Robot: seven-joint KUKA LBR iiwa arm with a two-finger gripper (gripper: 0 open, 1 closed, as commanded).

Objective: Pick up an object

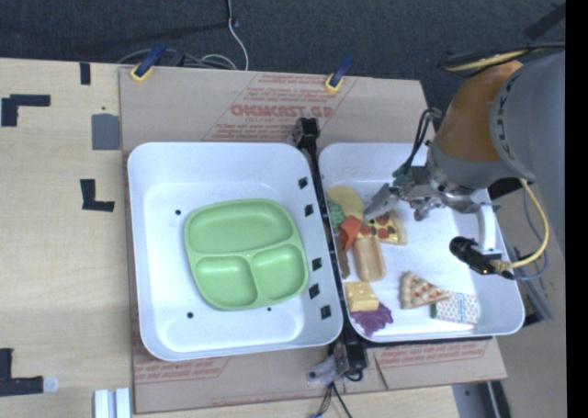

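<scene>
- Two shallow white bins are seen side by side on a brown cardboard sheet [276,108]; the left bin [156,177] holds a light green plastic plate with three compartments [245,254].
- The right bin [496,310] holds a cluster of toy food along its left side: a pale yellow rounded piece [344,197], an orange carrot-like piece [351,232], a tan hot-dog bun shape [368,258], a yellow cheese-like block [361,296] and a purple grape-like bunch [372,318].
- A triangular pizza slice [421,291] lies apart near the bin's front, with a small white patterned packet [457,308] just beside it.
- The grey two-finger gripper [378,207] is positioned low over the cluster, its tips near a small pizza-like piece [390,228].
- Whether the claw is released or clenched cannot be told, and nothing is seen held in it.
</scene>
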